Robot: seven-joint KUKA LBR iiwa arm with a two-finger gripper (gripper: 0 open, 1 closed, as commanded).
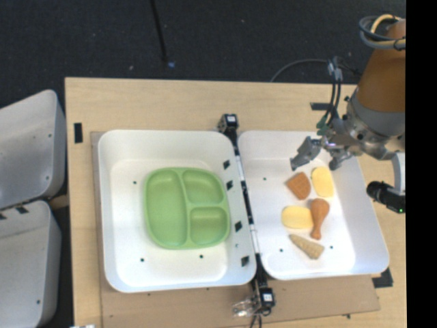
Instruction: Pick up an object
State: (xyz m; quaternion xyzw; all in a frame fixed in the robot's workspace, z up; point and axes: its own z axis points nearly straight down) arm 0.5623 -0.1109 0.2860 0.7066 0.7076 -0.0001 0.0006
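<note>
Several toy food pieces lie in the right bin: an orange-brown nugget, a yellow piece, a pale yellow round piece, a brown drumstick and a tan wedge. My gripper hovers over the bin's far part, just above and behind the nugget and the yellow piece. Its fingers are spread, with nothing between them.
The left bin holds a green divided plate. A ridge with black clips separates the two bins. A black cable loops behind the arm. Grey chairs stand at the left, off the bench.
</note>
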